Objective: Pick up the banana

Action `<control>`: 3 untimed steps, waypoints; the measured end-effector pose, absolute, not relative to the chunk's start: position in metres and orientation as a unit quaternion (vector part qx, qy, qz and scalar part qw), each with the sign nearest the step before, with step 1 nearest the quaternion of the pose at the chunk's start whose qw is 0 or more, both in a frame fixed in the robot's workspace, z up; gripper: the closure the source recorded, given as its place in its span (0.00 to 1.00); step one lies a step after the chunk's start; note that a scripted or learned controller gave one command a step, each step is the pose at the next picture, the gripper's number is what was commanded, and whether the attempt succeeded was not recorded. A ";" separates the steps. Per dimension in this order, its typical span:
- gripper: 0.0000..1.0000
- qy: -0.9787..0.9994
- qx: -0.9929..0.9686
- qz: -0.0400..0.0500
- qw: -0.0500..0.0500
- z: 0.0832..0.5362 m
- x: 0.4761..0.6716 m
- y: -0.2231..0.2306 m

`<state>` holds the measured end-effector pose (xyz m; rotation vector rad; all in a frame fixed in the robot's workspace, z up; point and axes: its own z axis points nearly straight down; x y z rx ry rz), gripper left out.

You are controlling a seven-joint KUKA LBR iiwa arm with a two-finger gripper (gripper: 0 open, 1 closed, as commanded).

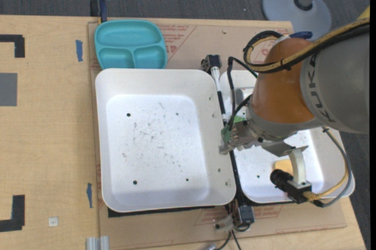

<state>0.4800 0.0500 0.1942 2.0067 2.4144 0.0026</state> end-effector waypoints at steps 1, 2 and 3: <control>1.00 0.778 0.628 0.001 -0.002 0.124 0.479 0.097; 1.00 0.796 0.605 0.002 0.000 0.086 0.480 0.183; 0.00 0.795 0.606 0.001 0.001 0.086 0.480 0.181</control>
